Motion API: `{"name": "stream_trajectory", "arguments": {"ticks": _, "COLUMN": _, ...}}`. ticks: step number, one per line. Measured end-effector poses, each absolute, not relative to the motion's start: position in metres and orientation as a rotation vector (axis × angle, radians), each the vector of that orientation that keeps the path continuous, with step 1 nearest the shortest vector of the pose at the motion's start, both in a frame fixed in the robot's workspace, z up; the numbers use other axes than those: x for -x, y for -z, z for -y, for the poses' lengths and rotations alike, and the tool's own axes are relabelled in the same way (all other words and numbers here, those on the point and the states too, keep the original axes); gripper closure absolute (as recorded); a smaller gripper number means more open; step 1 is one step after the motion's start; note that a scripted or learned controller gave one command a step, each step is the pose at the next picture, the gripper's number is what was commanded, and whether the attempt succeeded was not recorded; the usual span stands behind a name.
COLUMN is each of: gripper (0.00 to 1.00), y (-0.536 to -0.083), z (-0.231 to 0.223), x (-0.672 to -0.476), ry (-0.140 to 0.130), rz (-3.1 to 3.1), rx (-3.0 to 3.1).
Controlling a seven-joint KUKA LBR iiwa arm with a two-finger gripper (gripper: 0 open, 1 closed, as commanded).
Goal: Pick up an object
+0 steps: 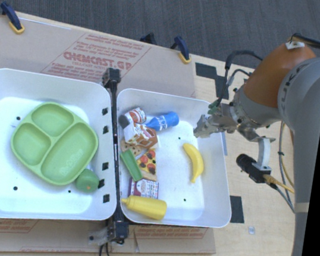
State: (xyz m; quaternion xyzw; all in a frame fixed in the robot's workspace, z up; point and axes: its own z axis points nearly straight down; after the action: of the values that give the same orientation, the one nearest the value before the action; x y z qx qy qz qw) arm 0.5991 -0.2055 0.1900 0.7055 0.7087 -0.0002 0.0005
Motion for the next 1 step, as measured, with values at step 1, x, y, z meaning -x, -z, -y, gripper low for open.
{"name": "stream_trajectory", "arguments": {"ticks": 1, "gripper": 0.0, "y": -0.1888, "z": 0.2051, "x": -0.5986, "ry": 0.002, "rz": -2.227, "rx": -2.217}}
